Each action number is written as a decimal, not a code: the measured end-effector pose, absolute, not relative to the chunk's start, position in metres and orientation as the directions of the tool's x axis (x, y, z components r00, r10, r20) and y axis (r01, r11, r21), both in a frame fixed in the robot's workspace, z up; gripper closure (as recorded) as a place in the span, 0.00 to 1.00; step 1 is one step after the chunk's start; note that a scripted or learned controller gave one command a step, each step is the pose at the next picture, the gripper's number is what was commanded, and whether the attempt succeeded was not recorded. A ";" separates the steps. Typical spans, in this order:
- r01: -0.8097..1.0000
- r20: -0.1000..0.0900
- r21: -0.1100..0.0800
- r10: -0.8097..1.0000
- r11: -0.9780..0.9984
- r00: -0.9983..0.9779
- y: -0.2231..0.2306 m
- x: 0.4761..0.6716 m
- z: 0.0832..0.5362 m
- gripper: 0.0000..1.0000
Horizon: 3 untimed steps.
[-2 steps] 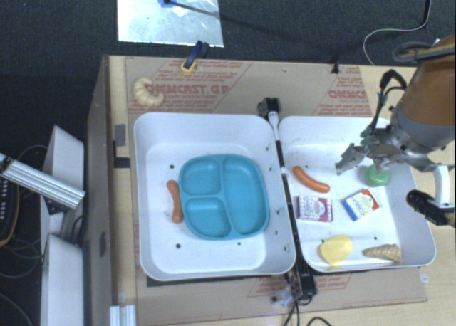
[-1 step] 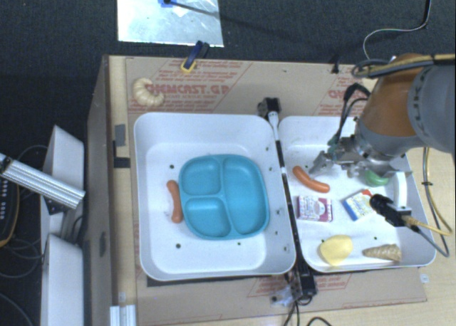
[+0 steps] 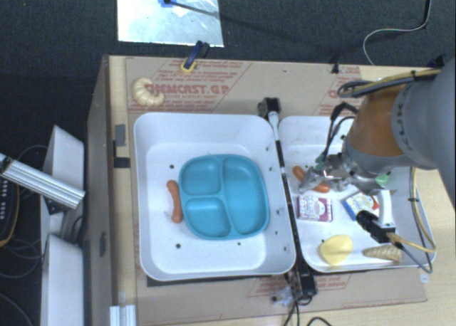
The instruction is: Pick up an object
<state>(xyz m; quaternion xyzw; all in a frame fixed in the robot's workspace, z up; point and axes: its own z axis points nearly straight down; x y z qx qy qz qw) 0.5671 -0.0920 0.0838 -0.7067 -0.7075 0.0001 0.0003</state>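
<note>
My smooth grey casing (image 3: 427, 122) looks like plastic; the blue divided tray (image 3: 222, 196) is glossy plastic, white bins (image 3: 153, 196) matt, bench (image 3: 214, 86) printed cardboard.

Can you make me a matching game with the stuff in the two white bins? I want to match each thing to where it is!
Things:
1. blue divided plate
2. hot dog
3. yellow lemon
4. small red-and-white packet

Places:
A. near the front edge of the right bin
B. middle of the left bin
C. in the right bin, just below the gripper
D. in the left bin, beside the plate's left edge

Pairs: 1-B, 2-D, 3-A, 4-C
</note>
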 end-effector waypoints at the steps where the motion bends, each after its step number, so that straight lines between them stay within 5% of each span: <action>1: 1.000 0.000 0.003 1.000 0.004 -0.004 -0.092 0.656 0.085 0.00; 2: 1.000 0.000 0.002 1.000 0.002 -0.002 -0.086 0.632 0.085 0.00; 3: 1.000 0.000 0.004 1.000 0.003 -0.003 -0.086 0.633 0.096 1.00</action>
